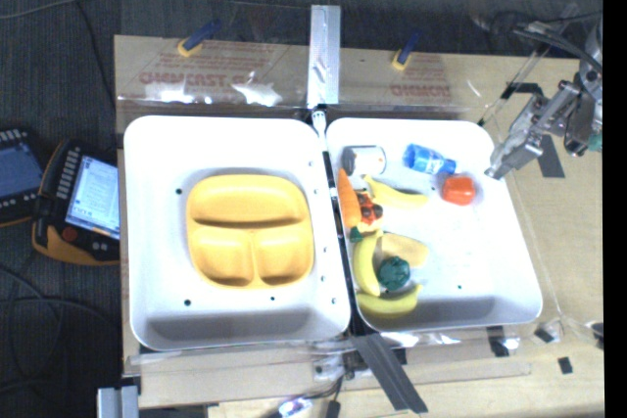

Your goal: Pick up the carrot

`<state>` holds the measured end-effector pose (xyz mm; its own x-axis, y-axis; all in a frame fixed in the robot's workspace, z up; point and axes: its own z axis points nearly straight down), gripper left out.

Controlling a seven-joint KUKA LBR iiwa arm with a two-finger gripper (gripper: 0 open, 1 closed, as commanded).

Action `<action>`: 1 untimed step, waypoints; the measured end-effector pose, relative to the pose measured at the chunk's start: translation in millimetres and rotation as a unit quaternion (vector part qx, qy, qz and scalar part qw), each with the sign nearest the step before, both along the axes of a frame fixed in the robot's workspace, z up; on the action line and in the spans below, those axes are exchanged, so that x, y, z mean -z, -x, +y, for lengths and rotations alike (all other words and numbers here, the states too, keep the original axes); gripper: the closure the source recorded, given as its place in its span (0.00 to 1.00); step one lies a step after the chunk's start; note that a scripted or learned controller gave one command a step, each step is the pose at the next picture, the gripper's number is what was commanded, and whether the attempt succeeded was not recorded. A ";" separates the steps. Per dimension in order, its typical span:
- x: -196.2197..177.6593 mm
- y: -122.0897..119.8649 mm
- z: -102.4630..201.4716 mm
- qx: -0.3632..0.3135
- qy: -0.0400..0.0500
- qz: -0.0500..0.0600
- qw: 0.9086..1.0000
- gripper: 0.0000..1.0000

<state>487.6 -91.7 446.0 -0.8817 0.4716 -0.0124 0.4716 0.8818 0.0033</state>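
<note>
A: Banana [377, 294] sits nearest, low in the right bin [509, 250]; carrot [347, 201] hugs the left wall, toys crowding it.

B: Claw [498, 169] hovers off the far rim; opening, can't tell; risk is pinching a neighbour.

A yellow plastic tray with three compartments [250, 230] sat in the left white bin [157, 210]. In the right white bin [500, 250] lay a curved yellow banana [377, 294] touching a dark green round vegetable [395, 272], with a red tomato-like piece [458, 189] near a crumpled blue wrapper [428, 159] and a small white cylinder [364, 158].
</note>
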 end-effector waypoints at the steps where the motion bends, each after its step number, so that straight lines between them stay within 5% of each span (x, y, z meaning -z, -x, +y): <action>1: 0.0 0.0 0.2 0.000 0.000 0.000 1.000 0.00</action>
<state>487.6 -91.6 446.0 -0.8819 0.4713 -0.0123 0.4713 0.8819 0.0035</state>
